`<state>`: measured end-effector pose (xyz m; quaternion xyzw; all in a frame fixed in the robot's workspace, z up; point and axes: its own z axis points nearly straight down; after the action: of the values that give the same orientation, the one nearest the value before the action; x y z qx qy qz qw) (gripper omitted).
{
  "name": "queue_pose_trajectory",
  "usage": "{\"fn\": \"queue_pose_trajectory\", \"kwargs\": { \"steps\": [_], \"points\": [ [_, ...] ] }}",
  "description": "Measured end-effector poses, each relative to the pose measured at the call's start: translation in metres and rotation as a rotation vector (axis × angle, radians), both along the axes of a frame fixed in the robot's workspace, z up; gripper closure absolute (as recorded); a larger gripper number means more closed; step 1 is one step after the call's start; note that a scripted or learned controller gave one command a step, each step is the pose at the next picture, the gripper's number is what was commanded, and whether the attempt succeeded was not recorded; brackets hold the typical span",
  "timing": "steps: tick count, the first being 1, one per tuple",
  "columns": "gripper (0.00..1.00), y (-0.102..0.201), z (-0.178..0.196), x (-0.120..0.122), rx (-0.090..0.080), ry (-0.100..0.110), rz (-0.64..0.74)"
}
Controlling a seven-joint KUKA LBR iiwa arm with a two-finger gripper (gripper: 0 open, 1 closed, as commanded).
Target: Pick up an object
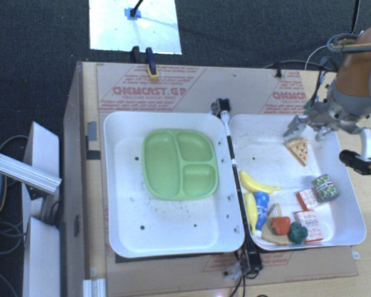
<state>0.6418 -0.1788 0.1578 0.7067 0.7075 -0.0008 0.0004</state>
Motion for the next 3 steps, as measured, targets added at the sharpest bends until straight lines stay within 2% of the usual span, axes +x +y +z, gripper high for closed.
{"fn": "queue_pose_trajectory", "kwargs": {
  "steps": [1,2,3],
  "points": [
    [0.00,-0.028,-0.057,0.001,0.000,-0.001,0.000],
    [1.00,-0.028,-0.045,0.003,-0.001,-0.006,0.001],
    [0.00,-0.028,-0.045,0.003,-0.001,-0.006,0.002]
  ]
}}
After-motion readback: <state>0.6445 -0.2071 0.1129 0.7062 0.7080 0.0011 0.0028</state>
